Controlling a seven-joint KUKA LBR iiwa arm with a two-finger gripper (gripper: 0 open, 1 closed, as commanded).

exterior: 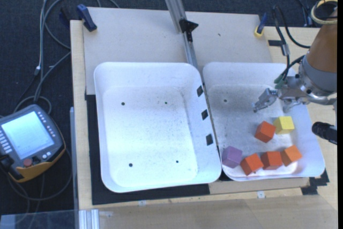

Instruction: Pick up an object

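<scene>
Dark carpet surrounds a pale wooden bench (139, 29) carrying two shallow white bins side by side. The left bin (107, 80) is speckled with dust. The right bin (236, 78) holds six blocks crowded toward its near right corner: a purple block (232, 156) by the front wall, then three orange blocks in a row along that wall (250, 163), (271, 159), (291, 154), each touching or nearly touching its neighbour. Behind the row sit a lone red-orange block (265, 131) and a yellow block (284, 124), just beside each other. In my judgement the grouping reflects blocks sliding down against the bin's sloped wall.

The gripper (263, 101) hangs over the right bin, behind and slightly left of the red-orange block, with nothing between its fingers. Whether the fingers are spread or pressed together cannot be told at this angle. No block is raised; pickup is not yet done. The red-orange and yellow blocks stand nearest and clearest of the wall, so appear the easiest targets.
</scene>
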